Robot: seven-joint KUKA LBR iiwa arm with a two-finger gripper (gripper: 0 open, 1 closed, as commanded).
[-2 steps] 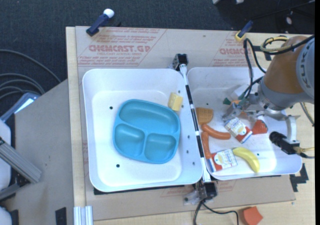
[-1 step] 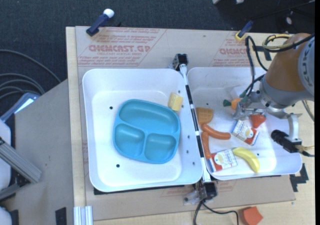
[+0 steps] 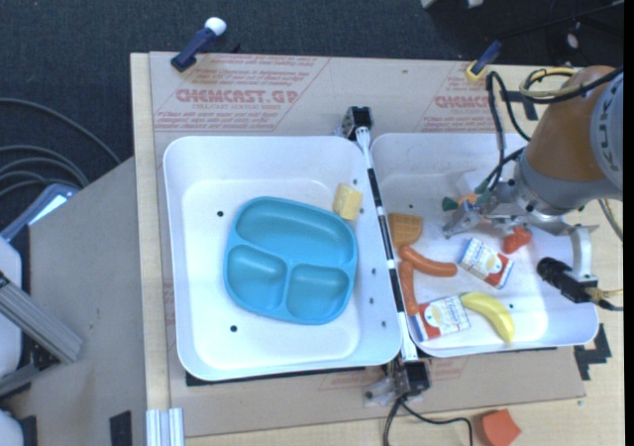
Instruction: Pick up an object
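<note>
Gripper point(image 3: 474, 214) low over the right bin point(image 3: 436, 152), near its back; whether parted or together, impossible to tell. Nothing visibly held. Nearest target: small juice carton point(image 3: 484, 262), just toward the bin's front of the gripper, long axis slanting. Hot dog point(image 3: 428, 263) beside it, banana point(image 3: 492, 314) further forward.

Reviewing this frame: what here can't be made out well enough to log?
- Claw: its tips are small and tangled with cables in the camera view; open or shut is unreadable.
- Small red item: partly under the arm's wrist; identity unclear.
- Carton labels: print too small to read.
- Arm: cut off by the right edge.
</note>
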